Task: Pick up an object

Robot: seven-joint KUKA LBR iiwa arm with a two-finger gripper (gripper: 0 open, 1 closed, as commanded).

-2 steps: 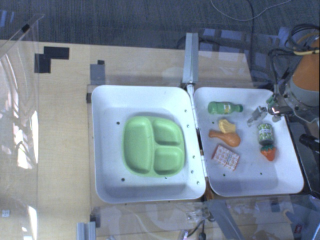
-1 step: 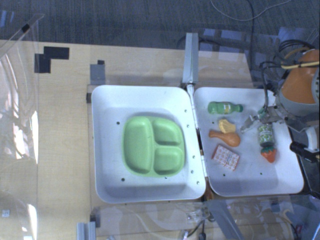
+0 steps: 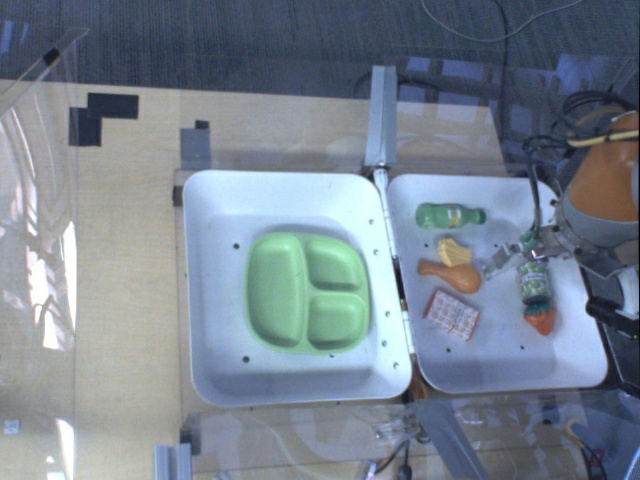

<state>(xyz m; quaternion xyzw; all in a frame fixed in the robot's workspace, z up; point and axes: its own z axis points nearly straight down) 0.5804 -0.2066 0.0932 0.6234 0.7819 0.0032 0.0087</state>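
On the table (image 3: 120, 268) sit two white bins. The left bin (image 3: 215, 268) holds a green divided tray (image 3: 306, 291) lying flat near its middle. The right bin (image 3: 500, 368) holds the loose things: a green bottle (image 3: 450, 216) lying on its side near the far edge, a yellow piece (image 3: 454, 252) just below it, an orange drumstick-shaped toy (image 3: 452, 274) touching or just beside that yellow piece, a waffle-like square (image 3: 451, 315) nearer the front, a small dark-green bottle (image 3: 535, 281) toward the right side, and a red strawberry-like piece (image 3: 541, 319) just beside that bottle's lower end. The arm (image 3: 605, 193) reaches in from the right, its orange band above the bin's right edge. The end effector (image 3: 512, 254) hangs over the right bin, between the yellow piece and the small bottle, close to the bottle's upper end. Whether it is apart or together cannot be told, and nothing can be seen clamped in it.
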